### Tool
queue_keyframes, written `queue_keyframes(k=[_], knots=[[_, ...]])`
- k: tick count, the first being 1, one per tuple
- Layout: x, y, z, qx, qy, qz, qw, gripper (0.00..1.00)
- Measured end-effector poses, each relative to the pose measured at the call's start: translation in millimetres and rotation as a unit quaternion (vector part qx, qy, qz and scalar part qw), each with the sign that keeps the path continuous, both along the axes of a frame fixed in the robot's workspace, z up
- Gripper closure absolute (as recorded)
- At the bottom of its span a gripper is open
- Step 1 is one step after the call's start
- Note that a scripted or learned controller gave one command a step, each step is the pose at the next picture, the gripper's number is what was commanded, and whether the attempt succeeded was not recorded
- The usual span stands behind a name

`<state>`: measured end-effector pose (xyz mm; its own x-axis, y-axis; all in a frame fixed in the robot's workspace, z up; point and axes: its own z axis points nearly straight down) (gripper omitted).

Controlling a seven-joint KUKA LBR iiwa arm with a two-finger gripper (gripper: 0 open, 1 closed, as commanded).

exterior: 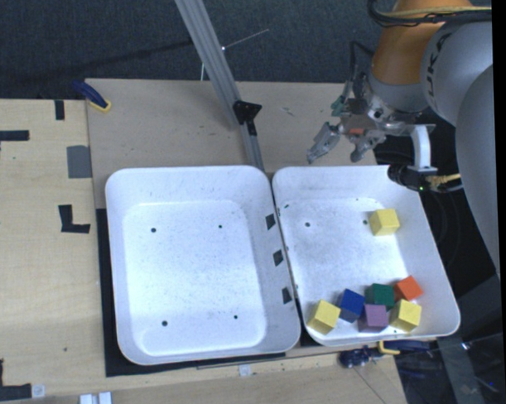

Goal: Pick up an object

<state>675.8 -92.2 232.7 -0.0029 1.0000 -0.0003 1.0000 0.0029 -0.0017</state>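
Your gripper [342, 148] hangs just past the far rim of the right bin [338, 260], its two fingers spread apart with nothing between them. In that bin you have a lone yellow block [384, 221] near the far right side, well apart from the cluster along the near wall: a yellow block [324, 316], a blue block [352, 304], a green block [379, 295], a purple block [375, 316], an orange block [408, 288] and another yellow block [407, 315]. The left bin [193, 265] lies just beside it, their rims touching.
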Motion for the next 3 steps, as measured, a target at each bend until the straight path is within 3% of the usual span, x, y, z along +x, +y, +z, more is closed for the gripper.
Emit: queue_keyframes(k=[1, 2, 3], knots=[[0, 0, 0, -0.0004, 0.000, 0.000, 1.0000, 0.00], [-7, -6, -49, -0.0006, 0.002, -0.001, 1.0000, 0.00], [2, -6, -104, -0.0004, 0.003, 0.000, 1.0000, 0.00]])
